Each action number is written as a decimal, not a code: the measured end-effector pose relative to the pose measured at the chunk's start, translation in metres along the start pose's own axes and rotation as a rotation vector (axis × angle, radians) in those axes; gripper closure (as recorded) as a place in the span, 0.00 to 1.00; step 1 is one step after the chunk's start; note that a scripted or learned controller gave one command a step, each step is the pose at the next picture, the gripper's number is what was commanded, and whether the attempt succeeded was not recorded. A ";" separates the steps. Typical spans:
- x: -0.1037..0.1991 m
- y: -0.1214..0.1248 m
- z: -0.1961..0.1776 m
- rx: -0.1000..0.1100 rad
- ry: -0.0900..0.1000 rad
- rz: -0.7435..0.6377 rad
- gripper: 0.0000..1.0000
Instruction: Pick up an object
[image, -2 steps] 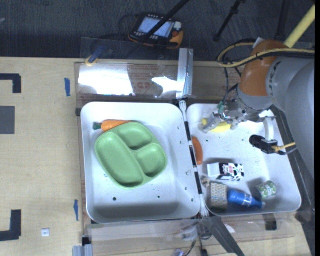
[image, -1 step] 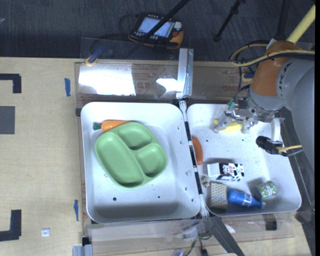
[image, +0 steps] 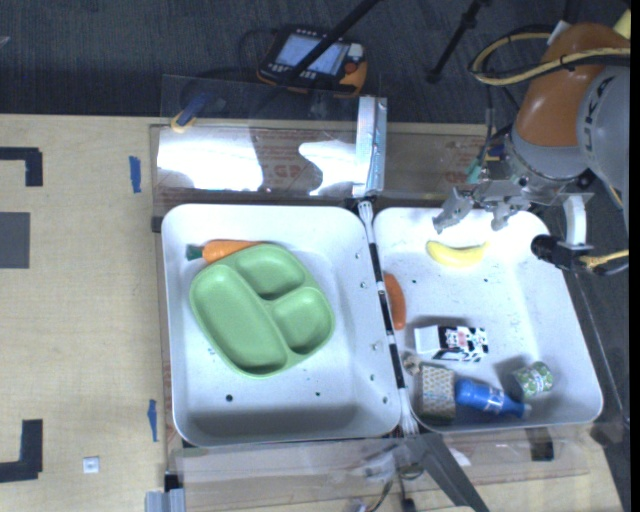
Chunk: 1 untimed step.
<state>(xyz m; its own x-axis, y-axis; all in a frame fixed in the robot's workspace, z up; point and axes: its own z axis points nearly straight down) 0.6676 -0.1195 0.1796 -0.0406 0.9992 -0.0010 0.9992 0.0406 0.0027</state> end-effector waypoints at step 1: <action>-0.014 0.000 0.093 -0.002 0.000 -0.025 0.00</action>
<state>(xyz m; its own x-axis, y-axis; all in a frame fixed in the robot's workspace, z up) 0.6680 -0.1340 0.0867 -0.0660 0.9978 -0.0014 0.9978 0.0660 0.0045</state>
